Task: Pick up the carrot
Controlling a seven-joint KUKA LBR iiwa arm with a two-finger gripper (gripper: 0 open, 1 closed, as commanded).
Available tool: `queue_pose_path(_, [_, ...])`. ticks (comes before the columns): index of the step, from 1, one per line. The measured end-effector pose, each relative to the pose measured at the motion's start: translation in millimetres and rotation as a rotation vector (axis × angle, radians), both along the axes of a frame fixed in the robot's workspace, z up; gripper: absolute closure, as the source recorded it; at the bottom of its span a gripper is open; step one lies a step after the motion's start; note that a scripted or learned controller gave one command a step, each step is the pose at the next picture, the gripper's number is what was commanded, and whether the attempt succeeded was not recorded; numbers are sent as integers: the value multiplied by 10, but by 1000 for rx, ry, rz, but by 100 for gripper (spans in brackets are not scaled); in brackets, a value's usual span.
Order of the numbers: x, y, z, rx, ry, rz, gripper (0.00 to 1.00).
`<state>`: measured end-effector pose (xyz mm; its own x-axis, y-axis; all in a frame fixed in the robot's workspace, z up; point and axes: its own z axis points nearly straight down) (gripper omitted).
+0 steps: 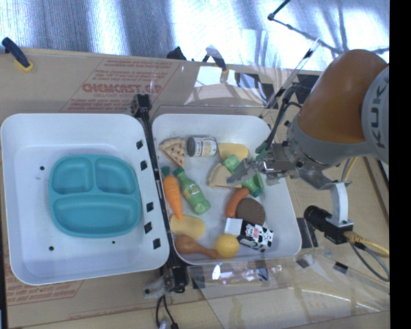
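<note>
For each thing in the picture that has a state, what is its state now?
carrot: lying flat at the right bin's left wall, not held.
green bottle: lying on its side beside the carrot.
jar: tipped on its side.
blue plate: flat in the left bin.
hand: over the right bin.

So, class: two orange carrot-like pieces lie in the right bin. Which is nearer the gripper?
The shorter one mid-bin, just below the gripper; the longer carrot lies along the bin's left wall.
</note>
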<state>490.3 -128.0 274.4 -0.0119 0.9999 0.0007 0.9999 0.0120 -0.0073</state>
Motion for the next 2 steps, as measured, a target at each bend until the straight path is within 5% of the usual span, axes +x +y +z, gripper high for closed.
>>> queue_pose_path(1, [-164, 219, -1118, 1, 10, -173, 0])
queue_pose_path(2, [-149, 202, -1331, 4, 4, -38, 0])
